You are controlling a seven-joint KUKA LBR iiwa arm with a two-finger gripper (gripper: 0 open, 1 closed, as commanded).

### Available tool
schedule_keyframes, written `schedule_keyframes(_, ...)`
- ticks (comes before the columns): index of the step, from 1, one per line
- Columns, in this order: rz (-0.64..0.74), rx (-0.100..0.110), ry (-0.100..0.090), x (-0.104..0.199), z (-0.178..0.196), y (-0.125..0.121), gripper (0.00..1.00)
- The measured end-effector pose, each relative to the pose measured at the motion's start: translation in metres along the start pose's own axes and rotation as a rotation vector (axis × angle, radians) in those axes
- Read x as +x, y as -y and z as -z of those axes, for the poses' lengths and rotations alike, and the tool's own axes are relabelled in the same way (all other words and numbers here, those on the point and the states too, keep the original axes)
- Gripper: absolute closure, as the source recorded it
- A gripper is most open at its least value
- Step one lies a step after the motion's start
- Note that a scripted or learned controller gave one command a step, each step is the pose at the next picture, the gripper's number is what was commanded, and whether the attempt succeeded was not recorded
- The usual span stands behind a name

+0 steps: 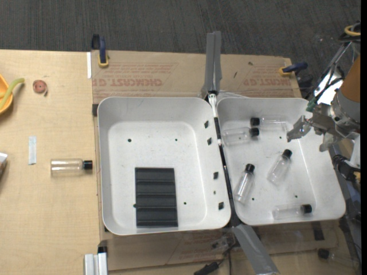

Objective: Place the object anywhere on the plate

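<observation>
- Worktop (46,211): bare wood left of the left bin, wide open room there; cardboard sheet (172,76) under and behind both bins.
- Left bin (114,113): landmark. Black ribbed plate (155,197) lies flat on its floor near the front rim, slightly left of centre; rest of the floor is free white space.
- Stray vial (71,165) on the worktop just left of the left bin, lying on its side, cap toward the bin.
- Right bin (321,213): touching the left bin's right wall. Holds clear black-capped vials: one at the front (292,211), one nearest the shared wall (244,182), one mid-floor (280,167), two at the back (243,133) (266,121). All lie on their sides, apart from each other except the back pair, which are close.
- Tool (312,126): over the right bin's far-right rim, well away from the left bin; open or closed cannot be told, nothing seen in it.
- Clamps (98,49) (293,69) on the cardboard's far edge behind the bins.
</observation>
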State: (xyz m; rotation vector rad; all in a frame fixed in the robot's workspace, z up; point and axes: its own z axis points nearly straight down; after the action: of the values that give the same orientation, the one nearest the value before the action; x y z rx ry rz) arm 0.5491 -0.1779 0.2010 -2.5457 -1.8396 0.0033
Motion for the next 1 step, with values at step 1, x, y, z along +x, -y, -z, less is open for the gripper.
schedule_keyframes(1, 0.098, -0.001, 0.001, -0.0039, 0.0393, -0.0635, 0.0)
